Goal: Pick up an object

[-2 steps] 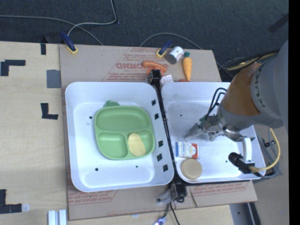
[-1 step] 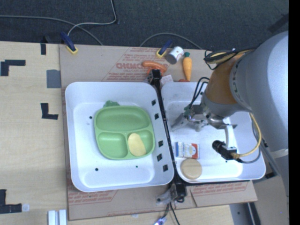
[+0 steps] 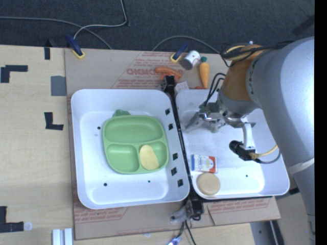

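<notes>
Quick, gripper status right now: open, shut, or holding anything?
Gripper: over the upper part of the right bin; open or shut cannot be told from this view, and nothing is seen between it.

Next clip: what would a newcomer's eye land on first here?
The grey arm with its orange band, reaching in from the right over the right bin, its hand low near the divider. Next, the green tray in the left bin, a yellow piece in one compartment.

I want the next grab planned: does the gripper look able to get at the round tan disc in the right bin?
Probably yes: the tan disc lies flat and uncovered in the right bin, the gripper hovering nearby; only the small packet lies close.
</notes>
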Action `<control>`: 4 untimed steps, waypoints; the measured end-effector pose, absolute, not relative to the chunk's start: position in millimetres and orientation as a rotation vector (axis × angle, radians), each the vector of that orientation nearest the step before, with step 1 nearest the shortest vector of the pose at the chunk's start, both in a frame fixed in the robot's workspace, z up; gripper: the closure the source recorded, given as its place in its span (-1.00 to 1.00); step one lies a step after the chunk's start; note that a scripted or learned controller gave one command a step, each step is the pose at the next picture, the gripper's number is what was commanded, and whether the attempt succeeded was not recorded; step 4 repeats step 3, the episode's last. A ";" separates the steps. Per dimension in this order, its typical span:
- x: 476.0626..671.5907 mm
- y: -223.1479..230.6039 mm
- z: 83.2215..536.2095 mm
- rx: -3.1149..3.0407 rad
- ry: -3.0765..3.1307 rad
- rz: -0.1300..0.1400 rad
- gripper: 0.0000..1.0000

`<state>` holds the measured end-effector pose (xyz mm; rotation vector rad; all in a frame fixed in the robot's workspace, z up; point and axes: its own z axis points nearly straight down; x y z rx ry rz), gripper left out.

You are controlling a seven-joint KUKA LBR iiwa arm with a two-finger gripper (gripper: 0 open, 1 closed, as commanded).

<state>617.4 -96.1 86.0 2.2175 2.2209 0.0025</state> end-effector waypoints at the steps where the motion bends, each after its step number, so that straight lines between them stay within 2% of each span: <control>1: 622.8 -113.9 86.7 2.218 2.221 0.001 -1.00; 2: 555.9 -102.4 86.4 2.219 2.219 0.002 -1.00; 3: 572.6 -100.4 86.1 2.220 2.220 0.000 -1.00; 4: 572.6 -100.4 86.1 2.220 2.220 0.000 -1.00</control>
